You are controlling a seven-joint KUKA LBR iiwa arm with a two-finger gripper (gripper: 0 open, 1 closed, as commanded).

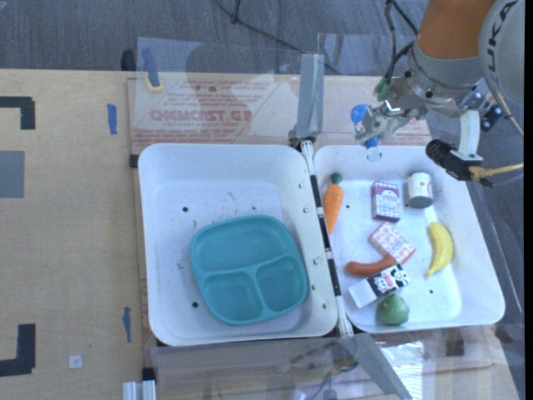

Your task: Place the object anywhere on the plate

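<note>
My claw hangs above the far edge of the right white bin; I cannot tell its state. No item is grasped. The teal three-compartment plastic plate, in the left bin well to my left, bears nothing. Candidates, e.g. the orange carrot, lie just below me. Placement remains undone. My arm reads partly "KU".

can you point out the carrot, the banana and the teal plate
carrot (pixel 332 206): camera view, on the middle of its orange body
banana (pixel 440 248): camera view, on the middle of its yellow curve
teal plate (pixel 241 240): camera view, on the bare floor of its large upper compartment
</note>
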